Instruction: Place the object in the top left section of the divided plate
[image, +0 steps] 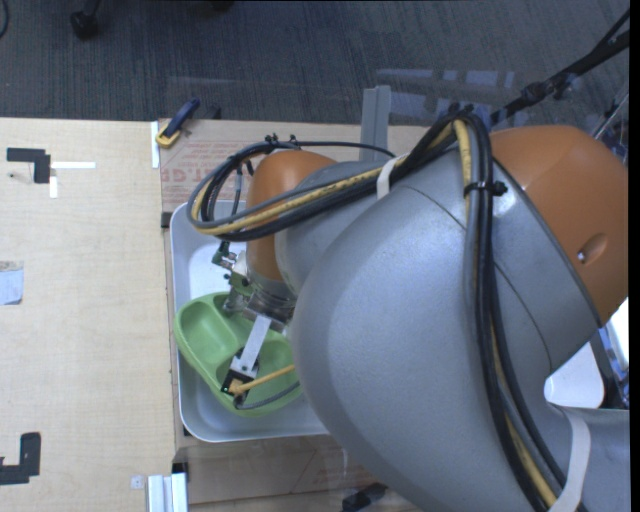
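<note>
Camera view: the grey arm is seen reaching in from the right, with its orange band over the far part of a white bin that sits on the bench. The green divided plate is found in the near left part of that bin, close to its left wall. One open compartment is exposed on the left; the rest is covered by the wrist. The gripper is held low over the plate's middle, and whether it is released or clenched cannot be told, since the view is blocked by the wrist. The object cannot be made out and is probably hidden under the wrist, so its weight and stiffness cannot be judged and no grasp point can be picked. The plate is judged to be light, stiff, smooth plastic that is easily pushed across the bin floor. A gentle release over the far left compartment is advised, with no pressure put on the rim.
</note>
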